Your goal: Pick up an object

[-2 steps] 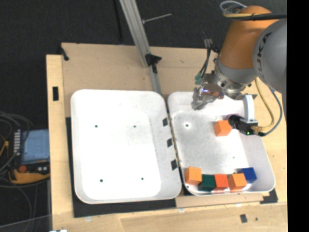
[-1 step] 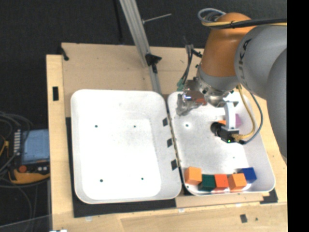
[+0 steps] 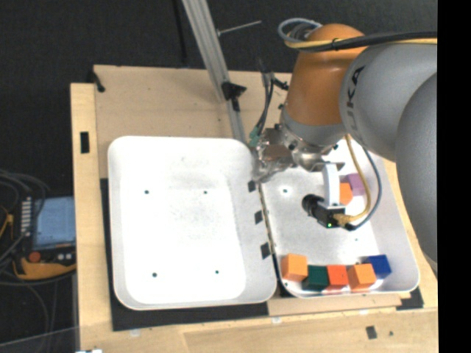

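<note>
My gripper (image 3: 275, 159) hangs under the orange-banded wrist, over the far left corner of the right bin (image 3: 294, 226), close to the wall between the two bins. Along this bin's near edge lies a row of blocks: an orange block (image 3: 296, 265), a green block (image 3: 318, 277), a red-orange block (image 3: 338, 275), another orange block (image 3: 362, 274) and a blue block (image 3: 379, 264). A purple block (image 3: 356, 183) and a small orange piece (image 3: 345, 193) lie farther back, to the right of the gripper and partly hidden by the arm.
The left bin (image 3: 180, 219) lies beside the right one, sharing a raised middle wall. A slanted metal pole (image 3: 210, 46) rises behind the bins. A blue box with cables (image 3: 51, 223) sits off the bench at left.
</note>
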Available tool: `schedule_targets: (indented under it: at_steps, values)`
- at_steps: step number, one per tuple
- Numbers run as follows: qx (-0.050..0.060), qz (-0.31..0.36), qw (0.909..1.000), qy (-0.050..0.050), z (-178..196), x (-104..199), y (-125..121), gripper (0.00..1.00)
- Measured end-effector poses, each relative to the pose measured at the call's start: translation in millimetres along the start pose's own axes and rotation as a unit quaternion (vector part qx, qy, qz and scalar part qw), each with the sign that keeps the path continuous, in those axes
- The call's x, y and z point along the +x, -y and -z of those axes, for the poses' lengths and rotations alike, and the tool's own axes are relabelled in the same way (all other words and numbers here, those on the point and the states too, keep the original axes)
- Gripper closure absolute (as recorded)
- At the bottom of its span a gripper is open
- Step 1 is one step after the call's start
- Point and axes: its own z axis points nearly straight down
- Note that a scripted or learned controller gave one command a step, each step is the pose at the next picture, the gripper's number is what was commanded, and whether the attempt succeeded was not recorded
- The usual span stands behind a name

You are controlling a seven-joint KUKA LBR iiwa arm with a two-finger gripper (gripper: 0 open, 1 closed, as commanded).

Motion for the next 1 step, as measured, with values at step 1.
schedule_targets:
  at_steps: [1]
  values:
    - [0.001, 0.0, 1.0, 0.001, -8.6, 54.8, 18.4, 1.0]
